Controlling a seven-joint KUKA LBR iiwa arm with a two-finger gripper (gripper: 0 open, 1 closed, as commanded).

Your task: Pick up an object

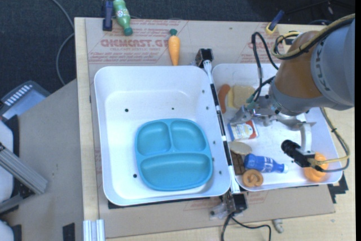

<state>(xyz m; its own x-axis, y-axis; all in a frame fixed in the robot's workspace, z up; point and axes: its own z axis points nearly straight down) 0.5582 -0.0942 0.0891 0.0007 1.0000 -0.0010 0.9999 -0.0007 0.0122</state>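
Left bin (113,99): blue tray (173,153) alone, flat, poor grasp candidate. Right bin (333,138): clutter packed along left wall — carton (243,130), blue bottle (265,164), cookie (252,179); orange (313,171) at near right. Gripper (252,113) low over carton; jaws' state cannot tell, masked by wrist. Risks: pinching two items together, scraping bin wall, carton slipping out, bottle rolling away.

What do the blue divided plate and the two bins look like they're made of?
Blue divided plate: probably molded plastic, with a smooth matte finish, rounded compartment ridges and uniform color. Left bin and right bin: likely thin formed white plastic, slightly glossy, with soft rounded rims and corners.
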